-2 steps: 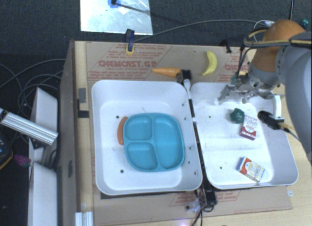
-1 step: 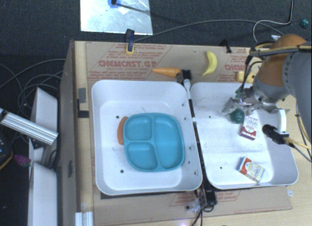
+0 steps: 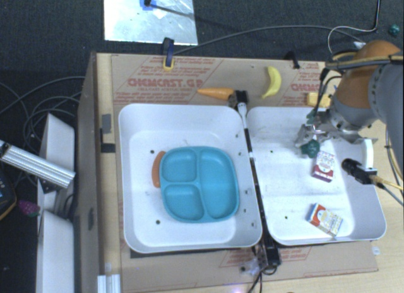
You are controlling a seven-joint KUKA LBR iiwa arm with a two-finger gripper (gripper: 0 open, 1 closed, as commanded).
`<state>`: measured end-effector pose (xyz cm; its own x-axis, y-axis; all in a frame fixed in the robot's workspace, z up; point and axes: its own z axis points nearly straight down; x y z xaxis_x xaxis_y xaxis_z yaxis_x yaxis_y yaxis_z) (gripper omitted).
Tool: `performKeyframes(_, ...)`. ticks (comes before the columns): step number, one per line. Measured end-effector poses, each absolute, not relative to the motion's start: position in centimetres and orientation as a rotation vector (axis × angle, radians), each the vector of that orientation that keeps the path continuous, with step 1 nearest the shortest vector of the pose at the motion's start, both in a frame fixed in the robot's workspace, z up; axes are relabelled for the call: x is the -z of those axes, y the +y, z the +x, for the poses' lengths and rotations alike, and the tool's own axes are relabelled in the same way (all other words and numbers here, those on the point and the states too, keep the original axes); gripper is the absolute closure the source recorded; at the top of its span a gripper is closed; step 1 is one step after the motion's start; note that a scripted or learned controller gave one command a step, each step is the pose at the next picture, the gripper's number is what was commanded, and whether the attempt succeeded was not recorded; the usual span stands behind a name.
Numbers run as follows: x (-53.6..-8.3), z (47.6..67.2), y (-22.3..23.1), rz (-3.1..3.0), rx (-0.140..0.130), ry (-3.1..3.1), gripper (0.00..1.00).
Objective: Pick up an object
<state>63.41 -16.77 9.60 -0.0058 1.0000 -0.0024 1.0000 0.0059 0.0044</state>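
Small boxes were the likeliest things to be picked, and both lay in the right bin (image 3: 278, 232): a red-and-white box (image 3: 323, 165) in its middle right part, its long axis running roughly toward and away from the camera, and a second box (image 3: 325, 219) with red, white and blue print nearer the front rim, its long axis tilted from upper left to lower right.

Starting at the left, the left bin (image 3: 136, 178) held a blue divided plate (image 3: 200, 183) with three compartments (all of them bare). An orange-brown sausage-shaped piece (image 3: 155, 169) lay just beside the plate's left edge, its long axis running front to back.

Behind the bins, on the cardboard (image 3: 158, 77), a carrot (image 3: 214, 93) lay with its long axis left to right, tip to the left, and a banana (image 3: 273, 81) stood more or less front to back.

In the right bin's upper part, the gripper (image 3: 307, 142) sat low over the bin floor with a small dark teal object (image 3: 310, 149) right at its tip. Whether the fingers were spread or closed could not be told, nor whether they gripped that object. The red-and-white box lay just beside it, to the lower right.
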Motion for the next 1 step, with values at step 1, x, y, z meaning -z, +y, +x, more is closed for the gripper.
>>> performKeyframes(1,-15.64,63.78,-11.57,2.213,-0.005,2.224,1.0)
